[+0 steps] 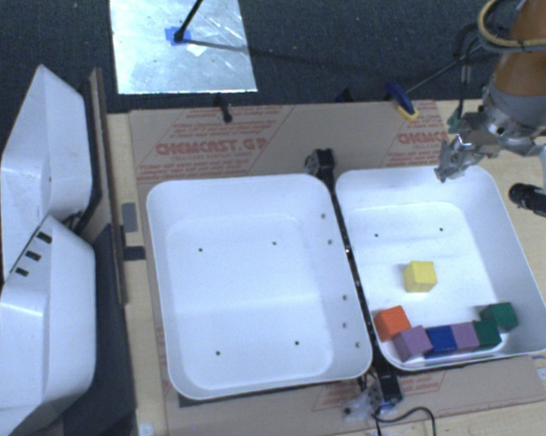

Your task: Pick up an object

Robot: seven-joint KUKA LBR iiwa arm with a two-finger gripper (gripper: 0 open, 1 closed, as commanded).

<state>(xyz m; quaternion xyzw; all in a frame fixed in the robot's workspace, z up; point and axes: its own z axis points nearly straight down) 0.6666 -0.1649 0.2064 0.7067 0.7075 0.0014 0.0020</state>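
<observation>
My gripper (452, 168) hangs over the far right corner of the right bin (509, 231), with nothing between its fingers that I can see. A yellow block (420, 275) lies alone near the middle of that bin. Along the bin's near edge sit an orange block (390, 322), a purple block (411, 342), a blue block (442, 339), a second purple block (465, 335) and a green block (497, 319). The gripper is well away from all the blocks, toward the far side.
The left bin (250, 280) sits beside the right one, with a black divider (346, 244) between them. Two spare white bins (45, 249) lean at the far left. A shiny metal sheet (182, 41) lies beyond the bench.
</observation>
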